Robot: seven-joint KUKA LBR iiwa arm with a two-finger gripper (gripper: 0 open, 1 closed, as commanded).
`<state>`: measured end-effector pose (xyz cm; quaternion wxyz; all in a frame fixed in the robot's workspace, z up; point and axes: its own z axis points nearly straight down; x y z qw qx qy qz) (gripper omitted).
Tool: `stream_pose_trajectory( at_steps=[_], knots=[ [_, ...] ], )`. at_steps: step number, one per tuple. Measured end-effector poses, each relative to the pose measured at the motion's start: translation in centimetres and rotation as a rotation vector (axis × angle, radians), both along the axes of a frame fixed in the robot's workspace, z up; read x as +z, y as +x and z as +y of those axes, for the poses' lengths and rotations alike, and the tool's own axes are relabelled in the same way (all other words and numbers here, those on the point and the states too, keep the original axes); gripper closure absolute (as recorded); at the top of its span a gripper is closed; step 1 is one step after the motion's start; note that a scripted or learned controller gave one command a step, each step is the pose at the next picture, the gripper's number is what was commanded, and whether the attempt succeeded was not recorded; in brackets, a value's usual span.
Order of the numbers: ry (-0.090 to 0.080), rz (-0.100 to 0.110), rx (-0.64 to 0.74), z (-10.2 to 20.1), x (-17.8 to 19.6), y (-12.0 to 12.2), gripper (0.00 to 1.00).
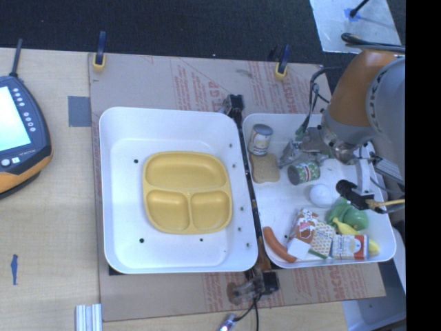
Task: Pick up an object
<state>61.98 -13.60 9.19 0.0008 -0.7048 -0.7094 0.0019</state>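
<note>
Nearest edge of the cluttered bin (279,209): a toy sausage (278,245) and two printed cartons (313,234), touching each other. Behind them are a green toy veg (348,216) and a white egg (320,195).

Mid-bin lies the tipped can (304,173), green label, on its side just beyond the egg and beside a tan bread slice (265,169). It's prob. the obj to take, since the end effector (298,152) hangs right at its far side.

Handling, as a guess: small, stiff, light-ish, w/ smooth rounded walls, so it'll roll or squirt out if pinched off-centre. Best hold is across the barrel at mid-length, or end to end on the flat lids.

End effector: looks close to or touching the can's upper side. Can't tell from this angle whether it's released or clenched, and nothing is clearly gripped.

Further back an upright can (261,138) stands near the bin's far corner. The neighbouring bin (117,185) holds a yellow divided plate (187,190).
</note>
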Motion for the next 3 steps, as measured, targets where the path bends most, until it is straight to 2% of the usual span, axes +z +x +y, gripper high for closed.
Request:
stream_pose_trajectory(
  at_steps=[1, 2, 3],
  knots=[
    [0.0, 0.002, 0.001, -0.1, 1.0, 0.0, 1.0],
    [0.0, 0.002, 0.001, -0.1, 1.0, 0.0, 0.0],
    [0.001, 0.001, -0.001, 0.8, -0.1, -5.3, 0.0]
  ],
)
